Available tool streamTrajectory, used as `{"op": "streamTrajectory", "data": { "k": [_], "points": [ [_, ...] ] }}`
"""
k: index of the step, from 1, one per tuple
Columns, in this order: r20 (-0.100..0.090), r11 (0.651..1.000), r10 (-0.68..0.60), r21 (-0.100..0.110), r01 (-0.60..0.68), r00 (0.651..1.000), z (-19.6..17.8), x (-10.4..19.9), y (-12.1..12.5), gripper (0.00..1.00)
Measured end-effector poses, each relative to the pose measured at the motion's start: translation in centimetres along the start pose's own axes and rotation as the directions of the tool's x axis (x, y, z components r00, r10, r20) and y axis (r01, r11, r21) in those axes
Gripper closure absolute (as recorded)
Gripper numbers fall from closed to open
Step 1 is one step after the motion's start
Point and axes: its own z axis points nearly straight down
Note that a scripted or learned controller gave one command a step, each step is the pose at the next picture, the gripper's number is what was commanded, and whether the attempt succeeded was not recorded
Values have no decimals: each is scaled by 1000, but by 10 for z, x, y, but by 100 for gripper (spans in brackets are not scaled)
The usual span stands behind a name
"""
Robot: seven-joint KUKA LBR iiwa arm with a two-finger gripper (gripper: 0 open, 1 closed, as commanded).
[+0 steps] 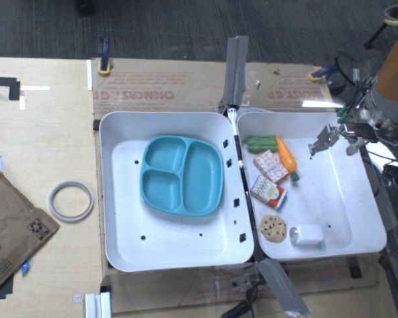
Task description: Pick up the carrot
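The carrot (pixel 286 156) lies in the right bin (pixel 345 244) near its far left corner, just beside a green vegetable (pixel 261 142) and touching a small carton (pixel 270 165). The gripper (pixel 336 140) hovers over the bin's far right part, well apart from the carrot; its fingers look spread with nothing between them. The left bin (pixel 119 244) holds a blue tray (pixel 183 175).

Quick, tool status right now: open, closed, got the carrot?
Tool: open, holding nothing, hovering over the right bin. The carrot lies in that bin, apart from the tool.
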Motion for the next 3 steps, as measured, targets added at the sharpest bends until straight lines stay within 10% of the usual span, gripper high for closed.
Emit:
{"op": "streamTrajectory", "data": {
  "k": [1, 2, 3],
  "points": [
    [4, 990, -143, -13, 143, 990, 133, 26, 59, 0],
    [3, 990, -141, -16, 141, 990, 122, 26, 60, 100],
    [1, 963, 270, -1, -270, 963, 39, 110, 88, 100]
  ]
}}
